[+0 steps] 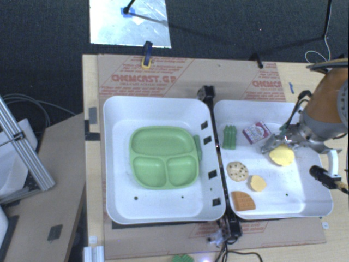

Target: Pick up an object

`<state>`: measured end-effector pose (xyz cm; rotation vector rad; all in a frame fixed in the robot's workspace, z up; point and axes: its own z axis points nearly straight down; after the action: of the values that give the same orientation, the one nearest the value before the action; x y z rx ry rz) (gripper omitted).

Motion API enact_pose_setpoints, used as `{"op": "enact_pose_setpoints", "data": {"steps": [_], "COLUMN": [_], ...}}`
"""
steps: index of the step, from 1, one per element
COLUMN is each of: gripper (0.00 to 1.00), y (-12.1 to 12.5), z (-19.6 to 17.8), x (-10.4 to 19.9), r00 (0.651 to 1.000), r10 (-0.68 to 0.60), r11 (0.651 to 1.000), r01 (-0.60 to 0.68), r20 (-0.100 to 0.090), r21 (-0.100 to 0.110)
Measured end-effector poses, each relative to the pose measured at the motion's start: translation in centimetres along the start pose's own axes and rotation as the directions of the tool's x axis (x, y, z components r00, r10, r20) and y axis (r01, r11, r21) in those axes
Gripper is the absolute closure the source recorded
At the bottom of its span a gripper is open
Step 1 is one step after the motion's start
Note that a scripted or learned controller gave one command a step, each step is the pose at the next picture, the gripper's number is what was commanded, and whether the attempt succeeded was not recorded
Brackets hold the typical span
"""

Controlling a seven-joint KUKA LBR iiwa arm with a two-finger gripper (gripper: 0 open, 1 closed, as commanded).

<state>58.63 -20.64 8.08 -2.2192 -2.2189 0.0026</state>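
Note:
The right bin [308, 203] holds several small items. A green ridged piece [229, 137] lies at its left, with a pink and white packet [256, 131] beside it. Lower down are a chocolate-chip cookie [237, 171], a small yellow chunk [258, 183] and an orange cracker-like slab [244, 201]. A pale yellow rounded piece [282, 156] sits mid-bin. My gripper [275, 142] is low in this bin, touching or just above the top left edge of that yellow piece and right of the packet. The grey and orange arm [327, 111] comes in from the right.
The left bin [115, 162] contains a green divided tray [163, 157]. Black clips line the wall between the bins [214, 152]. A black part [324, 177] juts over the right bin's right rim. Cardboard [163, 75] lies under both bins.

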Motion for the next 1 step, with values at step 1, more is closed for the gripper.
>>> {"op": "enact_pose_setpoints", "data": {"steps": [1], "gripper": [1.0], "y": [0.3], "z": [-1.45], "x": [-0.02], "r00": [1.0], "r10": [-0.002], "r11": [1.0], "r01": [0.002], "r20": [0.002], "r21": [-0.008]}}
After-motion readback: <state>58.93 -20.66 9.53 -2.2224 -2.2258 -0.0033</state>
